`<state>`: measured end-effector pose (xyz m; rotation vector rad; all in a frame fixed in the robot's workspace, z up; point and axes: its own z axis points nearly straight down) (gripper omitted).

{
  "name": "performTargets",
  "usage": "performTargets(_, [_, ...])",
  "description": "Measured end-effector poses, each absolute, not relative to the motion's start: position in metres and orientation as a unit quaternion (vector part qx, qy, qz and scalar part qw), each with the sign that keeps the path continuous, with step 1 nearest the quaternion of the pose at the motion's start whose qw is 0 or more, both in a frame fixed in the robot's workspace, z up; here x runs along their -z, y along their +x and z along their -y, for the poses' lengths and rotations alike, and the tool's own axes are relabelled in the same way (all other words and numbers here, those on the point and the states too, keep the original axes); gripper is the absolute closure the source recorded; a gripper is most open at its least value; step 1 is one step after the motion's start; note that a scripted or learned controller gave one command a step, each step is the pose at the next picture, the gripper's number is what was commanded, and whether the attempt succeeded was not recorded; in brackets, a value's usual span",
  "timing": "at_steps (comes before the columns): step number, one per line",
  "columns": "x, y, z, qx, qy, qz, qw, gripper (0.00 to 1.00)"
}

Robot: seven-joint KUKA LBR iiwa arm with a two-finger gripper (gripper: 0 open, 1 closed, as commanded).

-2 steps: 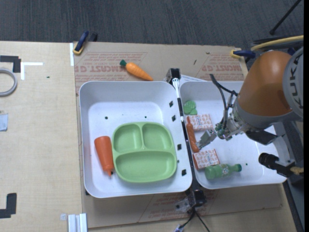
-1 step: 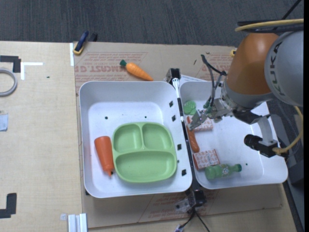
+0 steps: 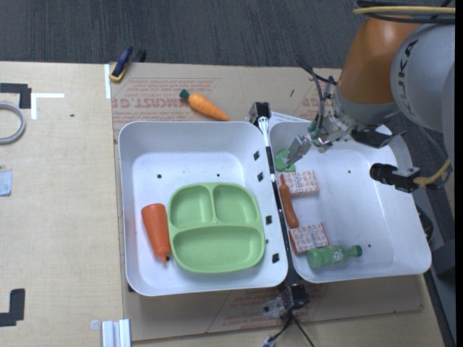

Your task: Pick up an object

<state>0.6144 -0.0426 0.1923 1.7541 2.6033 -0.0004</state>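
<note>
I'm hanging my gripper (image 3: 295,152) over the right bin's (image 3: 376,262) far-left corner — fingers clamped on a green object (image 3: 281,163)

Divided plate (image 3: 217,230) in left bin (image 3: 137,150), bottle (image 3: 333,255) in right bin (image 3: 391,237), carrot (image 3: 206,105) behind bins

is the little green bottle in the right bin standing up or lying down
Lying down. The green bottle rests on its side on the right bin floor, cap pointing right, beside a snack packet.

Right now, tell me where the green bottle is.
The green bottle lies on its side near the front edge of the right bin, just below a small patterned box.
</note>
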Motion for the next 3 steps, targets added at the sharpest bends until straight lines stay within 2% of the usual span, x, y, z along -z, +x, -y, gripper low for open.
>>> performTargets(1, [-0.192, 0.535, 0.007, 0.0006, 0.608, -0.794, 0.000, 0.00])
performTargets(2, [-0.192, 0.591, 0.013, 0.0001, 0.526, -0.851, 0.001, 0.00])
performTargets(3, [-0.192, 0.509, 0.014, 0.0000, 0.491, -0.871, 0.000, 0.00])
